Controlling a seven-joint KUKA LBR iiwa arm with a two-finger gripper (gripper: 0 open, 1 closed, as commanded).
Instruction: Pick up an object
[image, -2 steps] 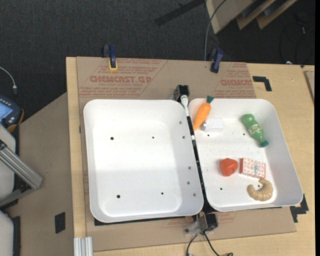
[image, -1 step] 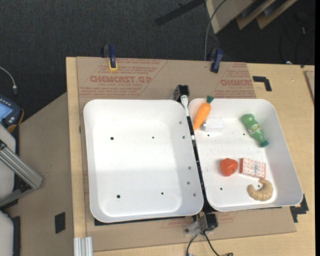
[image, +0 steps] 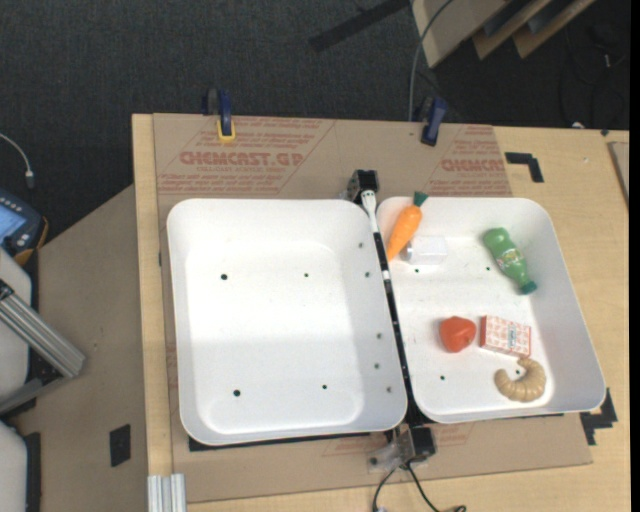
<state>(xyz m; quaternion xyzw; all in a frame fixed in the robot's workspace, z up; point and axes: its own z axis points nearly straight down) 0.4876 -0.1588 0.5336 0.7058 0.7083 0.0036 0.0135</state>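
Closest to me in the right bin (image: 560, 300), a tan curled croissant (image: 523, 382) lies at about five o'clock, near the front rim. Just behind it a small red-patterned box (image: 506, 336) sits beside a red rounded piece (image: 457, 334) (a tomato or pepper, hard to tell). Farther back, a green bottle (image: 509, 259) lies tilted at two o'clock. Farthest, at eleven o'clock, an orange carrot (image: 404, 227) leans beside a small white block (image: 428, 250). The left bin (image: 200, 300) lies alongside.
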